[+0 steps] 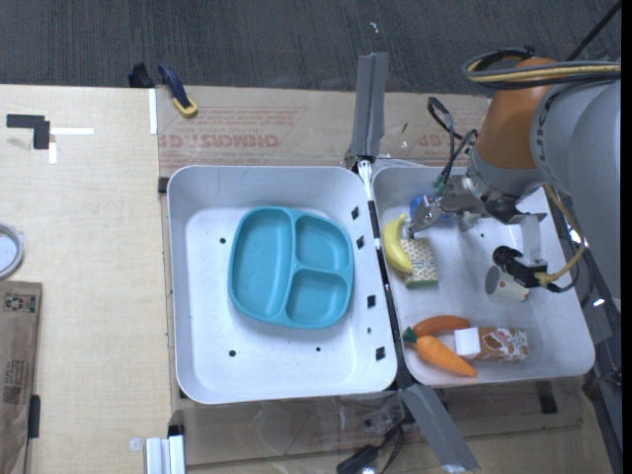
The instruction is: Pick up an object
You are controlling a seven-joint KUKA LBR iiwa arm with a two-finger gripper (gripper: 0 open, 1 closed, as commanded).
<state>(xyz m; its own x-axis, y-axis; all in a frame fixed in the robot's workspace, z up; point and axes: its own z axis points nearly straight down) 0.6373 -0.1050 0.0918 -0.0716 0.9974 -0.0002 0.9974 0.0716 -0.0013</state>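
Note:
My gripper (427,215) hangs low over the upper left part of the right bin (553,344), just right of and above a yellow banana (396,247). The banana lies against the bin's left wall, with a speckled yellow-green sponge (422,262) beside it. Two orange carrots (441,342) lie at the bin's front, next to a small white and red carton (491,343). A small white object (507,283) sits under the arm's cables. Nothing shows as held by the gripper.
The left bin (197,363) holds a blue divided plate (291,267). A grey post (371,107) rises between the bins at the back. The grey arm with its orange band (513,126) and cables covers the right bin's upper right.

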